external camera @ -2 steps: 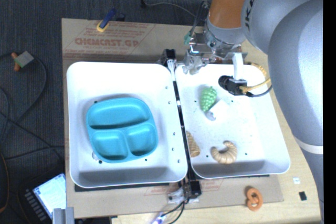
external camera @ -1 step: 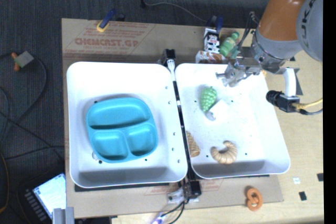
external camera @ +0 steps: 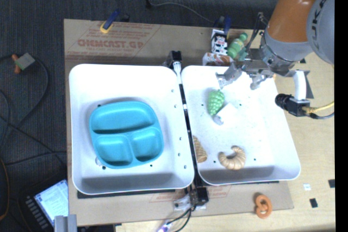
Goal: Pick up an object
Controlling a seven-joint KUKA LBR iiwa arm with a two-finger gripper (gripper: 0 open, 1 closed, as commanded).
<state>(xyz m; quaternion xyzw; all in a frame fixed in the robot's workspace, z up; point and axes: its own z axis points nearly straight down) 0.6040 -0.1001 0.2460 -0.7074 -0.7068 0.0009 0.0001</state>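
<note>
Gripper (external camera: 242,76) hangs over the back of the right bin (external camera: 272,117), jaws apart, nothing between them. The left finger sits just above and right of the green grapes (external camera: 216,101), not touching as far as I can tell.

Candidates in the right bin: grapes near the middle-left, croissant (external camera: 232,157) by the front wall, and a brown pastry (external camera: 199,152) jammed against the divider wall at front-left. The blue tray (external camera: 126,133) sits in the left bin (external camera: 81,117).

Risks as I read it:
- Grapes are off-centre from the jaws, toward the left. Straight descent probably lands one finger on top of them or beside them, so the close gets air or knocks them away.
- Bumpy, rounded shape: a pinch at the tip likely squirts them out.
- A small pale item lies just right of and below the grapes; can't tell what it is. It could end up in the jaws instead, or block a finger.
- Pastry at the wall: no room for a finger on the wall side.
- Croissant: close to the front wall, curved, may roll out of the pinch.

Grapes look like the nearest target, but the gripper needs a shift left first.
</note>
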